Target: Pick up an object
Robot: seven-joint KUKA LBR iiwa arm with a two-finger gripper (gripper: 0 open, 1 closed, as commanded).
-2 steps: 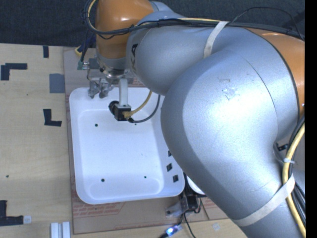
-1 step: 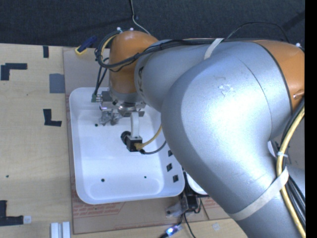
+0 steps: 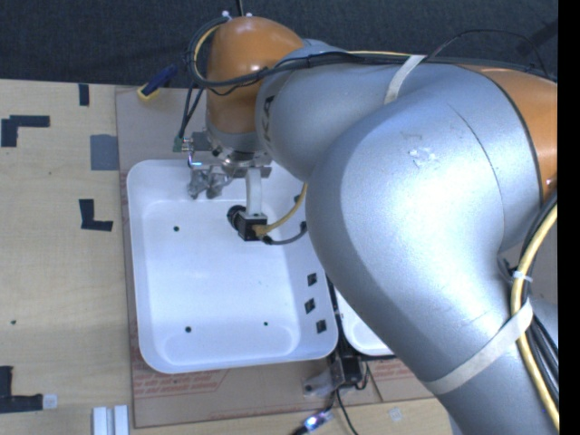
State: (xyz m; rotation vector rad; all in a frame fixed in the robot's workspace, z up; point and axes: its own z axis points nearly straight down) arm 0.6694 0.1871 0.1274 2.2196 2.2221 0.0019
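Observation:
My gripper (image 3: 227, 190) hangs below the orange wrist band, over the far end of the left white bin (image 3: 217, 333). Its two fingers (image 3: 201, 183) stand apart, with bare white bin floor showing between them, so it is open and holds nothing. A small black part with a yellow cable (image 3: 245, 223) hangs beside the right finger. The left bin's floor shows a few small dark dots and no loose object that I can make out. The big grey arm (image 3: 417, 207) covers most of the right bin (image 3: 362, 338).
A small blue and yellow object (image 3: 156, 82) lies on the bench beyond the left bin's far corner. Black tape marks (image 3: 91, 216) sit on the wooden bench to the left. Cables (image 3: 335, 379) lie at the front between the bins.

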